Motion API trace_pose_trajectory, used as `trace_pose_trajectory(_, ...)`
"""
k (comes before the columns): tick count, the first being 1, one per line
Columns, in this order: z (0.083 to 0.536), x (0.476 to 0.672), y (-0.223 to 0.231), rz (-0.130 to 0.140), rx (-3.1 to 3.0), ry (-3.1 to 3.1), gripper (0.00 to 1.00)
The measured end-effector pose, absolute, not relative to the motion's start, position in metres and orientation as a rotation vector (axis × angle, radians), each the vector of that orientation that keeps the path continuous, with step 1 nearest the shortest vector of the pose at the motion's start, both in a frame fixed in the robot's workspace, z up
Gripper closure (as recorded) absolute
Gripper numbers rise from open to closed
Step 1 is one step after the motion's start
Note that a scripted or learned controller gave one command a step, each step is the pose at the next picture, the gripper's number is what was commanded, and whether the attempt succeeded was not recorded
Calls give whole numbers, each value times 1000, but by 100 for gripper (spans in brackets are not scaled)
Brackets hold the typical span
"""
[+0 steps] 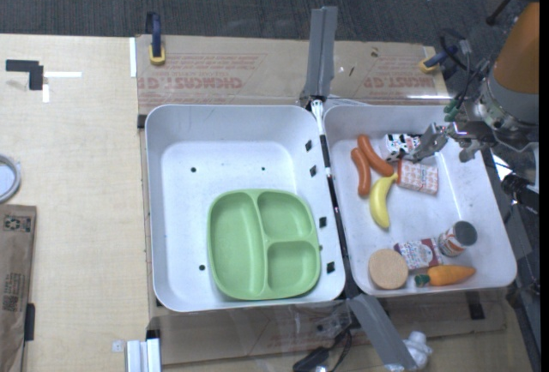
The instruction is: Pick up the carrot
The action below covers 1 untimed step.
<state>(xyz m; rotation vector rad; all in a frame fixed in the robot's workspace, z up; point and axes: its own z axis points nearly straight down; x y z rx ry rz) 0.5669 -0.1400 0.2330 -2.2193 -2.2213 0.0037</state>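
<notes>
The carrot (449,275), orange with a small green top at its left end, lies flat in the front right corner of the right bin (486,190). My gripper (450,144) hangs over the back right part of that bin, well behind the carrot and apart from it. Its fingers (431,144) stand open, and nothing sits between them. The left fingertip hovers just above a pink and white packet (419,178).
The right bin also holds two sausages (369,161), a banana (381,201), a tan round disc (389,269), a small can (455,237) and a red and white packet (415,253) close to the carrot. A green divided plate (264,243) lies in the left bin (171,190).
</notes>
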Motion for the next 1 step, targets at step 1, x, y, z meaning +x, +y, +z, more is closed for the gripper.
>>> trace_pose_trajectory(1, 154, 477, -134, 2, -2015, -2407, 0)
